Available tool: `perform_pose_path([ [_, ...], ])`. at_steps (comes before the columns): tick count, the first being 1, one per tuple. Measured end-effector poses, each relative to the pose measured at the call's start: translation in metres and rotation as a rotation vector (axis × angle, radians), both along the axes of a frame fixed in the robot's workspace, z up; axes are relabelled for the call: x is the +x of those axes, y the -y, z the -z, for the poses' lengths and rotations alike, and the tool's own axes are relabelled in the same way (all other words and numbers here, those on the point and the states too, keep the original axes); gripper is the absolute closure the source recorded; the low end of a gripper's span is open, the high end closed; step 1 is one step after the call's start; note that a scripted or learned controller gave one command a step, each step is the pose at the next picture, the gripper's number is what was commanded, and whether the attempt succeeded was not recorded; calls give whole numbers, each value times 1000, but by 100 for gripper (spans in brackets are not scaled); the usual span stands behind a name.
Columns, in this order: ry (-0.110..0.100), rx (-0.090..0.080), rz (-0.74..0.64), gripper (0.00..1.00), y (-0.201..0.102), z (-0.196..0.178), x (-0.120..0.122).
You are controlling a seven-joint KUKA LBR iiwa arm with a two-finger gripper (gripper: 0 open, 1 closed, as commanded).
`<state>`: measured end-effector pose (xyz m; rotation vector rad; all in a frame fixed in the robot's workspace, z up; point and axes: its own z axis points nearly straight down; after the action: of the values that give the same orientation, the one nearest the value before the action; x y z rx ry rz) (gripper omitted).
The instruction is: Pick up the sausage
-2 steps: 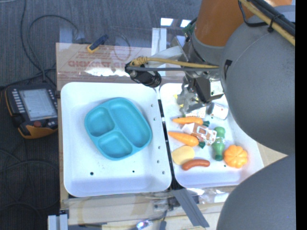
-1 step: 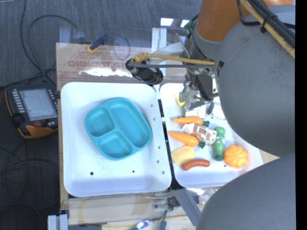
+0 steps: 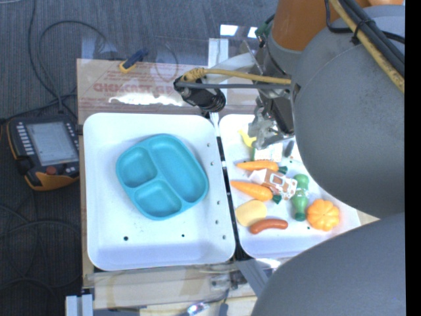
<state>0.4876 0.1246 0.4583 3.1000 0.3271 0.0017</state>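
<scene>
The sausage (image 3: 268, 226) is a small reddish-brown link lying near the front of the right bin (image 3: 289, 242), just in front of a pale yellow food piece (image 3: 250, 212). My gripper (image 3: 268, 134) hangs over the back part of the right bin, above a yellow piece (image 3: 247, 139) and well behind the sausage. The arm's grey bulk hides the bin's right side.
Two carrots (image 3: 258, 166) (image 3: 250, 189), a red-and-white carton (image 3: 281, 183), a green vegetable (image 3: 300, 201) and an orange pumpkin (image 3: 323, 214) crowd the right bin around the sausage. A blue divided plate (image 3: 162, 175) lies in the left bin (image 3: 112, 242). A teach pendant (image 3: 42, 151) sits on the floor at left.
</scene>
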Motion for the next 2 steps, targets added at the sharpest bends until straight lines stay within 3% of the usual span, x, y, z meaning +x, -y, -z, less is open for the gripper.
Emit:
perform_pose_path([
  [1, 1, -7, -1, 100, -1, -8, 1],
  [2, -5, 17, -10, 100, 15, 25, 17],
])
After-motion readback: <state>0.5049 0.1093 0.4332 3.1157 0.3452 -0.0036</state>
